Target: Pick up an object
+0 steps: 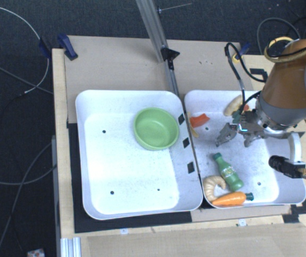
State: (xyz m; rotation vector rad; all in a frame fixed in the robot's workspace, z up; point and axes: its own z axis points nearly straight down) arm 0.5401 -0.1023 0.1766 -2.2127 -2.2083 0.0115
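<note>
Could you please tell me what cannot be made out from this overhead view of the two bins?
- Pale yellow object, camera view: the arm covers its right end, so its full shape is unclear.
- Right bin, camera view: the arm hides its far right corner.
- Green bottle, camera view: its label is too small to read.
- Curved beige item, camera view: too small and blurred to identify.

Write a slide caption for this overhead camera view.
Gripper hovers over the right bin near a green bottle; green bowl sits in the left bin.
</note>
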